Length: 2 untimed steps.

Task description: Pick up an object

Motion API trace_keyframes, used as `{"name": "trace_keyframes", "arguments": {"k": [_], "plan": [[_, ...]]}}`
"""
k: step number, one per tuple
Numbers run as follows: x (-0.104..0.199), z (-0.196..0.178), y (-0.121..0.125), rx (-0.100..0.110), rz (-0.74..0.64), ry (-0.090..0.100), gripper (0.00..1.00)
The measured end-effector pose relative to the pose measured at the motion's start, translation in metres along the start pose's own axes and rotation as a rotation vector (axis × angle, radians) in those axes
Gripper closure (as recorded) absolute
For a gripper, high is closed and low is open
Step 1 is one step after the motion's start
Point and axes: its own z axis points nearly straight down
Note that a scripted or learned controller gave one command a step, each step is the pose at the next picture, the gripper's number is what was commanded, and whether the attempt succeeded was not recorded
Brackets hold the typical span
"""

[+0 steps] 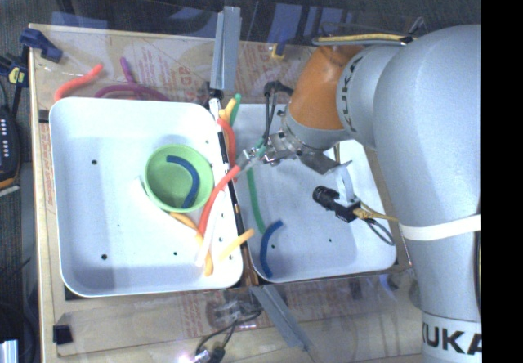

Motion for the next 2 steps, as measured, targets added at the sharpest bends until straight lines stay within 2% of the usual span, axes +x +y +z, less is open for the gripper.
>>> {"name": "trace_keyframes", "arguments": {"k": [1, 2], "plan": [[0.003, -0.008, 0.0, 0.008, -0.007, 0.008, 1.0], [-0.02, -0.06, 0.049, 0.018, -0.084, 0.021, 1.0]]}}
